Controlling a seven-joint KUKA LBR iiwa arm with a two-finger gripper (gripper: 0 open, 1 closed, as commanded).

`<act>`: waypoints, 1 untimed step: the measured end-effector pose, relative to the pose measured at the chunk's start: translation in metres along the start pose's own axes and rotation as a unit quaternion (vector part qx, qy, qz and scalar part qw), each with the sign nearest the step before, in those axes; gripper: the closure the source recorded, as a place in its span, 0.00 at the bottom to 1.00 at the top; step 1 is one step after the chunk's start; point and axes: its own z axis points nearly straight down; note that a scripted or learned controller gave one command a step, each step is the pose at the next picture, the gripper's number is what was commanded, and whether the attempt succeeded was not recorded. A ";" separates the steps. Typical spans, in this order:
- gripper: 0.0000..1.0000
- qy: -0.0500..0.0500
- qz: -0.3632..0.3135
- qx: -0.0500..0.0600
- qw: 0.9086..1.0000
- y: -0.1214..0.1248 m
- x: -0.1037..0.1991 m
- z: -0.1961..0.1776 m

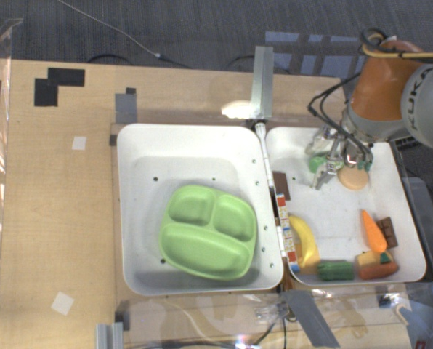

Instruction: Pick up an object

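1. The gripper (pixel 331 167) hangs over the right bin's (pixel 413 217) far end; I cannot tell how it stands.
2. A tan round piece (pixel 354 179) lies just beside it.
3. A green plate (pixel 209 231) sits in the left bin (pixel 140 166).

arm (pixel 420 100) — grey, orange band | black cables | hand (pixel 333 167) — metallic
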 end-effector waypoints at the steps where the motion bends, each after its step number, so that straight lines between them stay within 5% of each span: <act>1: 0.00 0.002 -0.120 -0.001 0.993 0.028 -0.002 0.010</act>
